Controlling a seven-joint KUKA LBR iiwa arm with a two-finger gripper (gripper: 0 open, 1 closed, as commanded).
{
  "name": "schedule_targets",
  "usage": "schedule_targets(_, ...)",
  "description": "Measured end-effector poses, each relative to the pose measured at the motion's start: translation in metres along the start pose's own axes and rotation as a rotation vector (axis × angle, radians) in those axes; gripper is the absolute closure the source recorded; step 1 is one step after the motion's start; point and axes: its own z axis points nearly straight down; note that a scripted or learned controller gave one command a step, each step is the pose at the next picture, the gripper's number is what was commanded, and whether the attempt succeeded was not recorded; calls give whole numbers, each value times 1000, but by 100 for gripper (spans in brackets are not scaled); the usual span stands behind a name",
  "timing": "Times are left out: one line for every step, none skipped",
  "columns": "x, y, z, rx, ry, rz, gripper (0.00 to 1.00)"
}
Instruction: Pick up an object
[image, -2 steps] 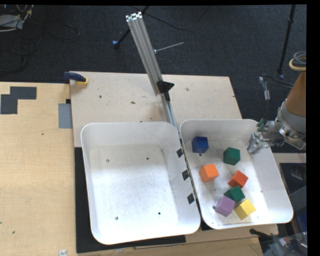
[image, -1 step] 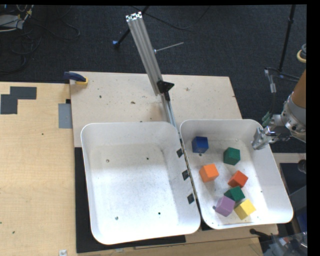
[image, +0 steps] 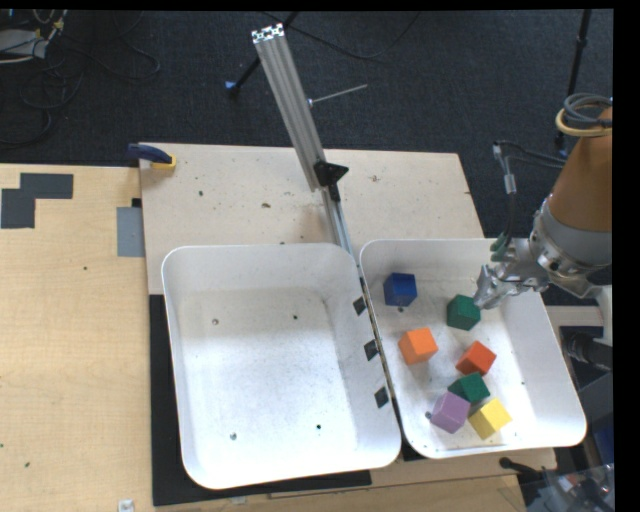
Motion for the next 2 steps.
schedule_targets(58, -7, -5, 1, 0, -2, 100)
schedule_targets(110, -17, 11, 3, 0, -1, 100)
